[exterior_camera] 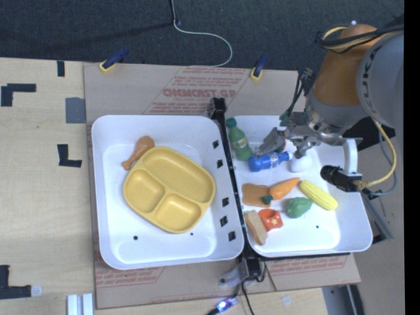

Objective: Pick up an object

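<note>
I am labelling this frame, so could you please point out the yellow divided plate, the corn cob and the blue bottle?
yellow divided plate [169, 189], camera view, centre ridge
corn cob [318, 195], camera view, middle of cob
blue bottle [266, 161], camera view, bottle body

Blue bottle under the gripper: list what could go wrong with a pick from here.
The blue bottle lies on its side, so it may roll out from under the gripper. The green bottle sits close beside it and could get knocked over. The carrot lies just below and could be nudged.
</note>
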Motion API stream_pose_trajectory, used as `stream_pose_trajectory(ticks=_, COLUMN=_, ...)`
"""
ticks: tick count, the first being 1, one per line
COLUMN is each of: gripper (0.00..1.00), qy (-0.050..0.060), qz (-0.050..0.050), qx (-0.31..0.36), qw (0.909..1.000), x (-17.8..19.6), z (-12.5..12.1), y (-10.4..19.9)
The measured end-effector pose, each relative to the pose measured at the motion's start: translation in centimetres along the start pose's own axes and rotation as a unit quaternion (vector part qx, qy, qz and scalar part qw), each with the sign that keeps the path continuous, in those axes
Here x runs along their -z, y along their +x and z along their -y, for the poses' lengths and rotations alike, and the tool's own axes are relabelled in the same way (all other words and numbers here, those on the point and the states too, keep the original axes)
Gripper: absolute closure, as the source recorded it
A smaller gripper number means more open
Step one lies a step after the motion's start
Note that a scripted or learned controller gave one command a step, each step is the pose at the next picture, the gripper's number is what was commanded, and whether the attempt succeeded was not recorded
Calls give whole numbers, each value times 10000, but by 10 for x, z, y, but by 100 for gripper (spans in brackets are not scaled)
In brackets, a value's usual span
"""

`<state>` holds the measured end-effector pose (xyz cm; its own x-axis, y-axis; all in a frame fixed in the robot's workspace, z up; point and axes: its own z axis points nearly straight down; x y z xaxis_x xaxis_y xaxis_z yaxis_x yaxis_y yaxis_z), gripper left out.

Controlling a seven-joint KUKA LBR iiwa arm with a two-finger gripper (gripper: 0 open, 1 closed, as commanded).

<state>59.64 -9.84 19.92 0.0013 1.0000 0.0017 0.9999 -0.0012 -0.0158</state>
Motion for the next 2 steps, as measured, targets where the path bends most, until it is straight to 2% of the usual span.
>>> stream_pose_trajectory(ticks=1, gripper=0, qy=-68, qz=5, qx=14, qw=10000, x=8, z=-3, y=0)
stream_pose_trajectory(ticks=2, gripper=0, qy=-50, qz=9, qx=15, qw=10000, x=-36, z=-2, y=4)
